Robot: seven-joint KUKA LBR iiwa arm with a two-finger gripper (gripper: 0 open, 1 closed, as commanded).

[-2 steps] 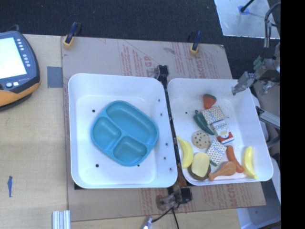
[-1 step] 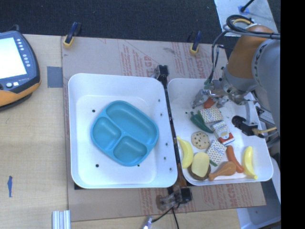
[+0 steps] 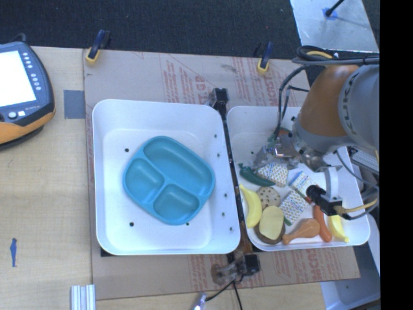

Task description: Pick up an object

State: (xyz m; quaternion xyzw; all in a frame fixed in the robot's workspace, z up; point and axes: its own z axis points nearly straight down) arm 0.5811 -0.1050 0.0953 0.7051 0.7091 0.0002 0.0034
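Observation:
The right bin (image 3: 240, 120) holds a pile of toy food. In it are a yellow banana (image 3: 251, 205), a brown cookie (image 3: 268, 196), a pale potato slice (image 3: 272, 223), a tan drumstick (image 3: 302, 231), an orange carrot (image 3: 321, 222), a green pepper (image 3: 255, 176) and several checked white packets (image 3: 294, 205). My gripper (image 3: 277, 151) hangs low over the bin's upper middle, just above the packets and the green pepper. The grey and orange arm (image 3: 332, 105) hides the bin's far right part.
The left bin (image 3: 103, 173) holds a blue divided plate (image 3: 169, 179). A teach pendant (image 3: 19, 89) lies at the bench's far left. Clamps (image 3: 95, 47) grip the cardboard's back edge. Cables (image 3: 348, 205) loop over the right bin's right side.

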